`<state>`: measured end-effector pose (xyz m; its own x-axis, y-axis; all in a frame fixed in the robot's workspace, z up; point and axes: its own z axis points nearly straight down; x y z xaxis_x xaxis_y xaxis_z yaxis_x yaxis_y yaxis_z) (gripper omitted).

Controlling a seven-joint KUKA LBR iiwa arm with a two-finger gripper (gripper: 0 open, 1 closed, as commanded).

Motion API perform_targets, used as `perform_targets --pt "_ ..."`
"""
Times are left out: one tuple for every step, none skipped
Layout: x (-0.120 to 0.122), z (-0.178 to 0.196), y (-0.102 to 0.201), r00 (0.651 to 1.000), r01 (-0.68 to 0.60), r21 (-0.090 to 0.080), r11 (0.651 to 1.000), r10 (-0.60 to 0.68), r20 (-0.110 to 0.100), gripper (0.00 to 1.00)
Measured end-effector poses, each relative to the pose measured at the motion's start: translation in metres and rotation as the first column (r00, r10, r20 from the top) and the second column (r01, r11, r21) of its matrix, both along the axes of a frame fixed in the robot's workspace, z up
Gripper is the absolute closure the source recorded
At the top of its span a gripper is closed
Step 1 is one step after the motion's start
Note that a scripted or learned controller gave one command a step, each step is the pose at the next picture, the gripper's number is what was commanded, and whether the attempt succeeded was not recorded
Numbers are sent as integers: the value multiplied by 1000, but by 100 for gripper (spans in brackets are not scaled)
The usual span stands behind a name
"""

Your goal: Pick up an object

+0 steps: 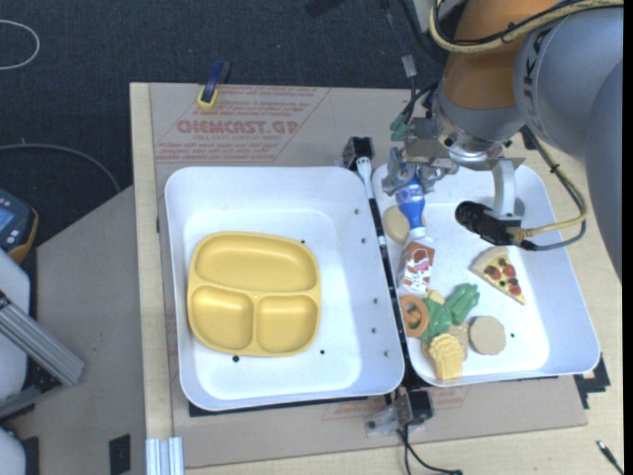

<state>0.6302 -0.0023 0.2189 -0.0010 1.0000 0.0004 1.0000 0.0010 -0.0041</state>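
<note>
Hovering over the right bin's [554,359] far left corner, the hand [407,178] grips a blue-capped tube [412,212] between its fingers.

"CHEMCAST GP" on cardboard sheet [247,127]

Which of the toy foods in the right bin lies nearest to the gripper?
The blue-and-white bottle, directly under the gripper. The pizza slice, pretzel, corn cob and round cookie lie farther toward the bin's near side.
</note>
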Motion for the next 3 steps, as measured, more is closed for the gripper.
perform_targets --pt "-12 0 -2 1000 3 0 1000 -3 0 100" --pt "3 3 8 1000 0 0 1000 0 7 100" --pt "-5 17 4 1000 2 0 1000 -2 7 100"
